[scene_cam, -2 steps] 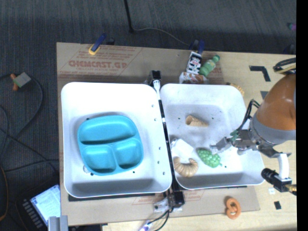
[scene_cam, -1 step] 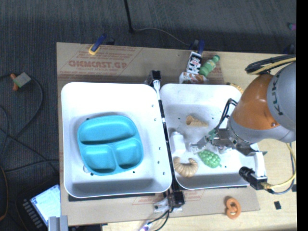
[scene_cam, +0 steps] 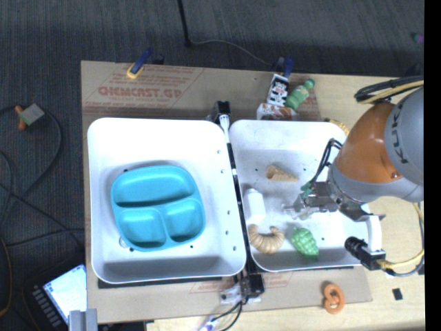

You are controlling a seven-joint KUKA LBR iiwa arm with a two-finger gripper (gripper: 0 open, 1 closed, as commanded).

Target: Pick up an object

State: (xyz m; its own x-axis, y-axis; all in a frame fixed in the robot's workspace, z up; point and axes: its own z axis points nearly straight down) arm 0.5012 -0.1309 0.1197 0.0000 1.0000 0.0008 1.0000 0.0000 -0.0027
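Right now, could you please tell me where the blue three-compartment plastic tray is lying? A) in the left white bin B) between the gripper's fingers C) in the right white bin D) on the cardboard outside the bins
A: the blue three-compartment plastic tray lies flat on the floor of the left white bin, while the gripper works over the right white bin among the small items.

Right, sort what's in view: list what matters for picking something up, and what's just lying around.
For the job:
- gripper, low in the right bin
- cone
- croissant-like piece
- green bumpy piece
- small white piece

Just lying about:
- blue divided tray in the left bin
- orange ring on the bench
- small figure behind the bins
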